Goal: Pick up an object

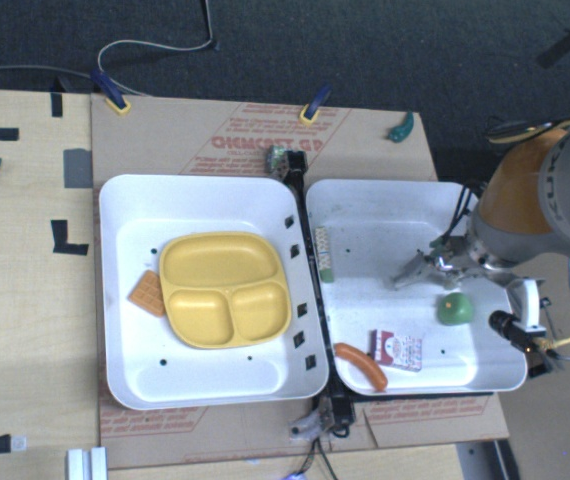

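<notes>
My jaws [405,276] hung spread and empty in the right white bin [365,203]; the small green round fruit [454,309] lay at their four o'clock, ungrasped, so picking remained.

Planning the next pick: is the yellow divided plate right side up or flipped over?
Right side up. The yellow divided plate lies flat in the left bin with its three hollow compartments facing the camera, nothing in them.
</notes>
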`<state>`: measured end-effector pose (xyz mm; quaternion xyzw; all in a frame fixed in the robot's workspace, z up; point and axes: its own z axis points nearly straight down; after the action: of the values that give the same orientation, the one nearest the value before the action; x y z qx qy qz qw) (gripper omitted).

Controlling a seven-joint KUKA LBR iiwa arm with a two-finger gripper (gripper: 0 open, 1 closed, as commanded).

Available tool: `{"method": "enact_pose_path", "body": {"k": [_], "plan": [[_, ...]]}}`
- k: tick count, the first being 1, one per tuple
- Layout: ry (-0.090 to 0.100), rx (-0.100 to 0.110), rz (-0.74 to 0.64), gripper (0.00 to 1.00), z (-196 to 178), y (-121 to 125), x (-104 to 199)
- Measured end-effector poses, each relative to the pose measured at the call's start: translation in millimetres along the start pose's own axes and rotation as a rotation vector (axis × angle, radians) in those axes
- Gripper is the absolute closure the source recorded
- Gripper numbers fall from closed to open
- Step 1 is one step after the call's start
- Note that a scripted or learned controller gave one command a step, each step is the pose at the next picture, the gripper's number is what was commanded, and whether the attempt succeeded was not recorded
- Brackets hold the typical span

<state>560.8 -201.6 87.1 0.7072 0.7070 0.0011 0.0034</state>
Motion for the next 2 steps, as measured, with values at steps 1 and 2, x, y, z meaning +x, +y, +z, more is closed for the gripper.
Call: {"method": "enact_pose_path", "body": {"k": [1, 2], "plan": [[0.006, 0.005, -0.003, 0.00, 0, 42, -20], [0.000, 0.001, -0.001, 0.00, 0, -23, -13]]}}
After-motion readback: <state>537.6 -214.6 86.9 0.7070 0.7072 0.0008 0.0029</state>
